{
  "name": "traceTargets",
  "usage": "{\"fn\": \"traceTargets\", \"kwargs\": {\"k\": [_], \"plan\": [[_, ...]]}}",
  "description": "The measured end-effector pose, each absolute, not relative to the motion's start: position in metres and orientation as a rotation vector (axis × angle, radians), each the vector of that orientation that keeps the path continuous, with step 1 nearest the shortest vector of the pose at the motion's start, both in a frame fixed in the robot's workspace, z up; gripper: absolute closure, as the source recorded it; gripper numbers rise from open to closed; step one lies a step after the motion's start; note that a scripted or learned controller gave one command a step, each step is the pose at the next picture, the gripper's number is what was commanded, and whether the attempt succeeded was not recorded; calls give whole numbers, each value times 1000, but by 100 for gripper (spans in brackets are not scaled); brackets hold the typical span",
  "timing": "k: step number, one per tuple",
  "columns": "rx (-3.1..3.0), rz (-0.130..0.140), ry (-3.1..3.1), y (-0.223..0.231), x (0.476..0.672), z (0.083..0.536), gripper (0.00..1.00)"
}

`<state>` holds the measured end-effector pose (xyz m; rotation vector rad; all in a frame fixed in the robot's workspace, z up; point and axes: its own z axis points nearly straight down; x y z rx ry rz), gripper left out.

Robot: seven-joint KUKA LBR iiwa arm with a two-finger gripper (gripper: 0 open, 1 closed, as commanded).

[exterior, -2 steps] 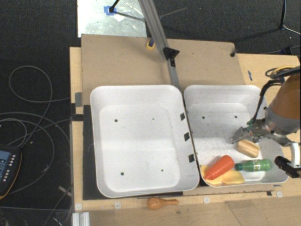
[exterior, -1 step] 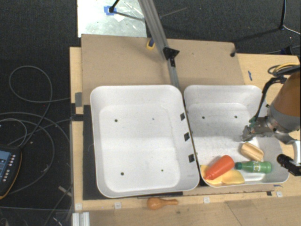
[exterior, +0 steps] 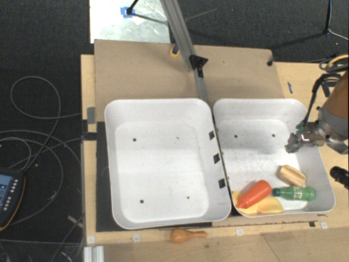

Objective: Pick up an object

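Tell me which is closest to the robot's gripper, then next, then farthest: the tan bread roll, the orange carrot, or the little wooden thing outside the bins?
From the gripper:
1. Bread roll, just below it in the right bin.
2. Carrot, lower left.
3. Wooden thing, on the bench in front.

white bins (exterior: pixel 163 162); orange carrot (exterior: pixel 254 194); green bottle (exterior: pixel 295 192); yellow piece (exterior: pixel 270 206); tan roll (exterior: pixel 292 174) below grey claw (exterior: pixel 293 144); brown bench (exterior: pixel 142 70)

Carrot (exterior: pixel 254 194), bottle (exterior: pixel 295 192) and bread roll (exterior: pixel 292 174) in right bin's (exterior: pixel 251 113) near corner.
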<state>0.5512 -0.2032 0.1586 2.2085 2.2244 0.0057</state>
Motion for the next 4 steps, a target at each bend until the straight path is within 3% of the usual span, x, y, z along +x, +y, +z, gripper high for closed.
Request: {"fn": "traceTargets", "kwargs": {"k": [2, 4], "plan": [[2209, 5, 2223, -210, 552, 276, 100], [2208, 6, 2233, -95, 561, 269, 100]]}}
